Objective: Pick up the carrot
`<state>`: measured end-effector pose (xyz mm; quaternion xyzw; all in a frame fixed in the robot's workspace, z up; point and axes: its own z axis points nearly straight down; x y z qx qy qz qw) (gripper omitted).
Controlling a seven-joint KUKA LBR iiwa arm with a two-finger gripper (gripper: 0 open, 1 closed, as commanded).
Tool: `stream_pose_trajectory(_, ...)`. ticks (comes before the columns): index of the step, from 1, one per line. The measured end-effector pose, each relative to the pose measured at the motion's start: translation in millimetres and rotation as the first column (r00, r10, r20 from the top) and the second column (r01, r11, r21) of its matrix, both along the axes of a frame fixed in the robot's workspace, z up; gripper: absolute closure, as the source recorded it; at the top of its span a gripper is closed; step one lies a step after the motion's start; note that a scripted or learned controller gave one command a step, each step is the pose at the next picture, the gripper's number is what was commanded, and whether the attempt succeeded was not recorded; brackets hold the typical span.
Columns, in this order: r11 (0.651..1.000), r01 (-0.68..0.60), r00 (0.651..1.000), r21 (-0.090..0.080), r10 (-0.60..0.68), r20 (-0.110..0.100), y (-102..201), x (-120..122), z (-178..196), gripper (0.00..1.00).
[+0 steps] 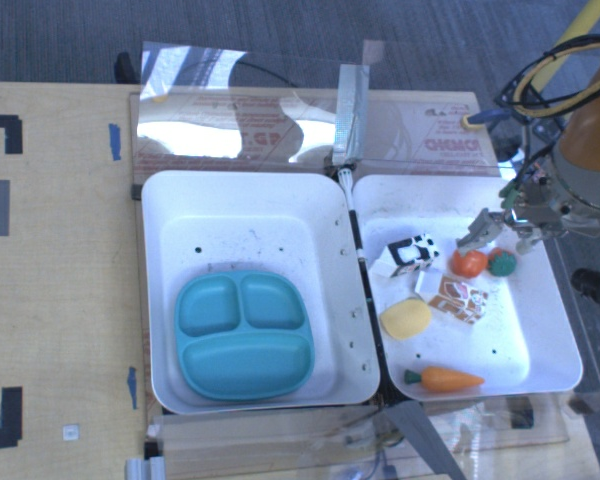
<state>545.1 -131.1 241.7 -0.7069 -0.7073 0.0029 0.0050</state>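
The carrot point(450, 377), orange with a green stub at its left end, lies flat along the front edge of the right bin point(540, 353). My gripper point(500, 232) hangs over the bin's back right part, far from the carrot. Its two grey fingers point(477, 232) stand spread apart, open, with nothing between them. Just below the fingertips sit a red tomato point(468, 263) and a green round piece point(502, 263).
The right bin also holds a black and white toy point(413, 252), a yellow lemon-shaped piece point(407, 318) and a brown printed packet point(458, 298). In the left bin point(180, 208) lies a teal divided plate point(245, 333). A metal divider point(350, 118) stands behind the bins.
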Motion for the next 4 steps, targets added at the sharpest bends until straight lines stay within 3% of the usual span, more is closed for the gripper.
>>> stream_pose_trajectory(1, 0.999, 0.045, 0.999, -0.002, -0.045, 0.013, -20, 27, -156, 0.0)
stream_pose_trajectory(2, 0.997, 0.071, 0.997, -0.003, -0.071, 0.015, 11, -24, -155, 0.0)
stream_pose_trajectory(3, 0.996, 0.085, 0.996, 0.012, -0.085, -0.001, -76, 22, -149, 0.0)
stream_pose_trajectory(4, 0.945, 0.327, 0.945, -0.003, -0.327, 0.012, -46, 34, -156, 0.0)
